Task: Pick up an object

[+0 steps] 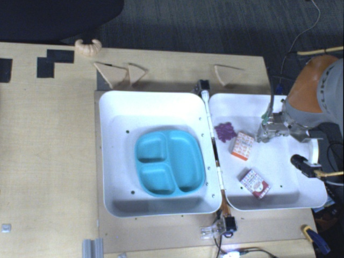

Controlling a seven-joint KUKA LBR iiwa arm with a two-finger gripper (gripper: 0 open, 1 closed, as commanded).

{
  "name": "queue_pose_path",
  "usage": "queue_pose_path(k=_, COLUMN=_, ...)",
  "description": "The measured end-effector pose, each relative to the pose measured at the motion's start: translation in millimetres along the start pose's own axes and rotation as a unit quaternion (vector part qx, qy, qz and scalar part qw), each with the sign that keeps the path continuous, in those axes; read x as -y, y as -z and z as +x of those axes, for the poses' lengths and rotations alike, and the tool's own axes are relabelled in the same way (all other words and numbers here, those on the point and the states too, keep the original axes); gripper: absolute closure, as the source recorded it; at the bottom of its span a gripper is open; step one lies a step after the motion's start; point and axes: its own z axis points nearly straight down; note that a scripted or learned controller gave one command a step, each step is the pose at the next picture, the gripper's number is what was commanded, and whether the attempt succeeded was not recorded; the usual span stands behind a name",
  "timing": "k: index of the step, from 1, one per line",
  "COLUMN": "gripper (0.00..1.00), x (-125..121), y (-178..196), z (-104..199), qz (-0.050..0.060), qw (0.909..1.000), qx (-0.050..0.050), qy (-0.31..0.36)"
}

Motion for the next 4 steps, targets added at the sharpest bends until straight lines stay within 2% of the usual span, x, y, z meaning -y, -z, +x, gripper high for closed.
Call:
queue_pose_path(k=1, gripper=1.0, x=-44.7, y=94.3, z=18.6, qz=0.002, qw=1.0, qx=-0.001, qy=0.001)
queue_pose_path(k=2, gripper=0.0, x=-44.0, y=93.4, z=18.4, qz=0.004, qw=1.0, qx=-0.001, qy=0.0)
queue_pose_path(k=3, gripper=0.0, x=64.1, y=0.1, z=71.8, qz=0.003, qw=1.0, qx=-0.002, qy=-0.001)
queue_pose_path(k=4, gripper=1.0, x=61.0, y=12.2, z=71.5, qz=-0.001, qw=1.0, qx=-0.001, qy=-0.001)
